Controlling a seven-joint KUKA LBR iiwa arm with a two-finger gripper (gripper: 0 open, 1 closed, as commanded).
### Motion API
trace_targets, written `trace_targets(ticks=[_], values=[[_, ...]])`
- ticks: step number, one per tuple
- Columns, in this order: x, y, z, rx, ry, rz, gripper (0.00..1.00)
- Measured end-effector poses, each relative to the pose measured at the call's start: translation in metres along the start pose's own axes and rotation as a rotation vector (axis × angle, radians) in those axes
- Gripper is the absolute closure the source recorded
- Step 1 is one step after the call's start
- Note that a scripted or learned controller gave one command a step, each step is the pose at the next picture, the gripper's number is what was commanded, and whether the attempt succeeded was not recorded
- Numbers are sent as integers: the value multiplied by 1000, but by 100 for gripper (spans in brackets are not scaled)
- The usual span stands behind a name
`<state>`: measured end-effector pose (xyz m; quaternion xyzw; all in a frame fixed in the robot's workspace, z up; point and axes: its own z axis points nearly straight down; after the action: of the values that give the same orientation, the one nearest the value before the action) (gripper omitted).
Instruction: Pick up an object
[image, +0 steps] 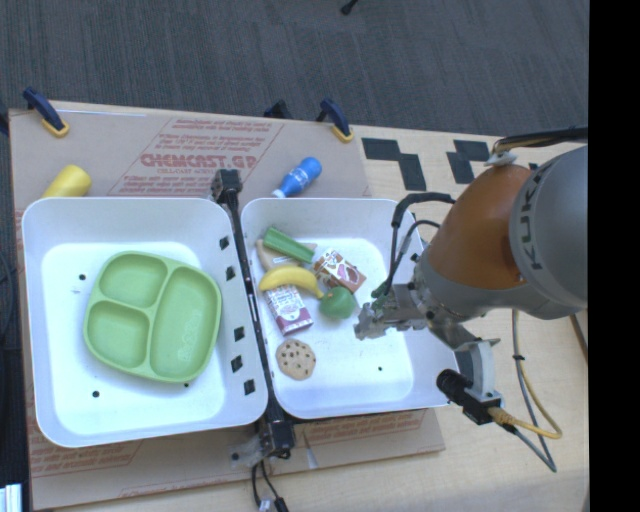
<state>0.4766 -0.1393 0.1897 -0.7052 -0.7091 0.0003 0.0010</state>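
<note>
The right bin (395, 385) holds a small heap of toy food: a green stick-shaped piece (287, 243), a yellow banana (288, 277), a red and white snack packet (338, 270), a green round fruit (338, 304), a purple carton (290, 308) and a brown cookie (296, 359). My gripper (372, 322) hangs low over the right bin, just right of the green fruit. The arm's grey body and orange band cover the bin's right side. Nothing shows between the fingers.
The left bin (45, 300) holds a green divided plate (153, 315). Behind the bins on the cardboard lie a blue and white bottle (298, 177) and a yellow object (68, 182). Bare bin floor lies around the cookie and below the gripper.
</note>
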Motion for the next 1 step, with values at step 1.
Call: trace_targets(ticks=[1], values=[[-20,95,-96,-3,-2,0,100]])
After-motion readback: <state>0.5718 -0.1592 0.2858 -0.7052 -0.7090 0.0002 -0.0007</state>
